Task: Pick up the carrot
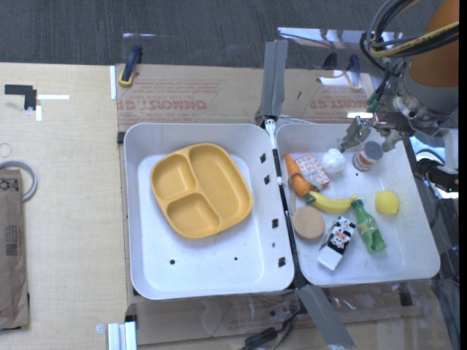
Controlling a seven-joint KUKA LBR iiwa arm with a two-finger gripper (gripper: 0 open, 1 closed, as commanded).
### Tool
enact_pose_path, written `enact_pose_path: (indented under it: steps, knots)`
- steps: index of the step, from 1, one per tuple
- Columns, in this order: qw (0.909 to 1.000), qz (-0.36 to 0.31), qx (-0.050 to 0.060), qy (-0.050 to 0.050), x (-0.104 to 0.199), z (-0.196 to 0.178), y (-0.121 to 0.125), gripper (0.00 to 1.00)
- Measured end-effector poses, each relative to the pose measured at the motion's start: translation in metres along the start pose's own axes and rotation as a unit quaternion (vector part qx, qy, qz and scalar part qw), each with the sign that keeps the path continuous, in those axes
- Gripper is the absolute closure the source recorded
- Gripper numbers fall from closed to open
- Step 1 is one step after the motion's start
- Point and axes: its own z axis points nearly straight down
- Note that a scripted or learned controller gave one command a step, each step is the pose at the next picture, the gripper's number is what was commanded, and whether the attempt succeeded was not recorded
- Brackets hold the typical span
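The carrot (295,176) is a short orange piece lying at the left side of the right bin (416,257), close to the wall between the bins. My gripper (373,137) hovers over the far right part of that bin, well to the carrot's right and a bit beyond it. Its fingers (355,136) stand open with nothing between them, just above a small round can (367,156).
Around the carrot lie a printed packet (312,169), a white ball (333,160), a banana (333,202) and a tan disc (309,223). A milk carton (336,243), green bottle (369,227) and lemon (387,202) lie nearer. The left bin (146,268) holds a yellow divided plate (201,189).
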Motion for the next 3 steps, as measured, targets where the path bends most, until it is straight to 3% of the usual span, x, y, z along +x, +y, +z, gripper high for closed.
enact_pose_path:
  steps: [1,2,3]
  knots:
    - [0.9972,0.075,0.000,-0.001,-0.045,0.029,0.006,0.00]
    - [0.9972,0.075,0.000,-0.001,-0.045,0.029,0.006,0.00]
    - [1.0000,0.005,0.000,0.000,0.034,0.071,-0.030,0.00]
